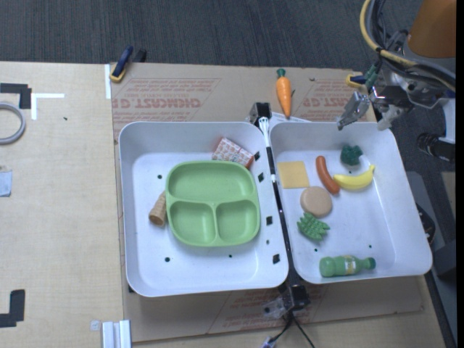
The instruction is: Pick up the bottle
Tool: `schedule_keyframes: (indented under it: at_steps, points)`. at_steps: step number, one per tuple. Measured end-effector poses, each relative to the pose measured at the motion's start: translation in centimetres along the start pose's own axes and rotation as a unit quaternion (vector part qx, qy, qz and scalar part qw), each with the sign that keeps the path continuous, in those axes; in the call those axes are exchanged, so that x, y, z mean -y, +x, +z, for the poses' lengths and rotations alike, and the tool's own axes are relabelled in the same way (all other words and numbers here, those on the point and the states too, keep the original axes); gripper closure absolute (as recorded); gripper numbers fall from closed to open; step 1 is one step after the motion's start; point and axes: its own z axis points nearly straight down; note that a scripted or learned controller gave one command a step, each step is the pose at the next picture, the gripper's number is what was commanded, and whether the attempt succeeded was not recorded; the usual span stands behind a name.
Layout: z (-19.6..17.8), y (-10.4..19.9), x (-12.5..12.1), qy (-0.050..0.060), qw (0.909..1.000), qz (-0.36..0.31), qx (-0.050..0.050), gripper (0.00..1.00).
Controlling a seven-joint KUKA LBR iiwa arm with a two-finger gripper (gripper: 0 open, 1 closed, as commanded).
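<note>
The bottle [346, 265] is green with a yellow label and lies on its side at the front edge of the right bin [384, 227], cap pointing right. My gripper [364, 116] hangs over the far right corner of that bin, well away from the bottle. Its fingers [346, 116] are open and nothing is between them.
The right bin also holds a banana [355, 180], broccoli [351, 154], a sausage [327, 174], a cheese slice [293, 174], a round bun [316, 201] and a green leaf [313, 227]. The left bin holds a green divided plate [214, 203], a cone [158, 210] and a cracker pack [232, 151]. A carrot [283, 93] lies behind the bins.
</note>
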Motion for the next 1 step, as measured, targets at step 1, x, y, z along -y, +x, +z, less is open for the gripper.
schedule_keyframes:
  at_steps: [1]
  points:
    - [-0.94,-0.03,-0.04,0.000,1.0000,-0.001,0.001,1.00]
